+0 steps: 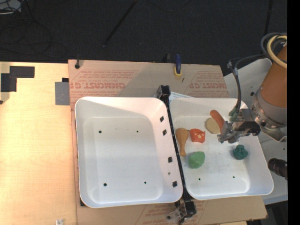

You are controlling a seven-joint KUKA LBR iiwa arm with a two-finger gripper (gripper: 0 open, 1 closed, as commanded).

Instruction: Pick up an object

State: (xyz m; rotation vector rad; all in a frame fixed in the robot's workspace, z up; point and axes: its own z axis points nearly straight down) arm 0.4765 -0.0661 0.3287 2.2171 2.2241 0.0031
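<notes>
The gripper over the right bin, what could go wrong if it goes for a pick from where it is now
1. The gripper sits between the tan disc and the teal lump, over bare floor; closing here may catch nothing.
2. The red sausage lies against the tan disc, so a grab there could take both or knock one away.

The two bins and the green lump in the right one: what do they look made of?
Both bins, left bin and right bin, look like thin moulded white plastic: smooth, slightly glossy, with rounded corners. The green lump looks matte and soft, perhaps foam or rubber; its uneven surface suggests that, but it is too small to be sure.
</notes>
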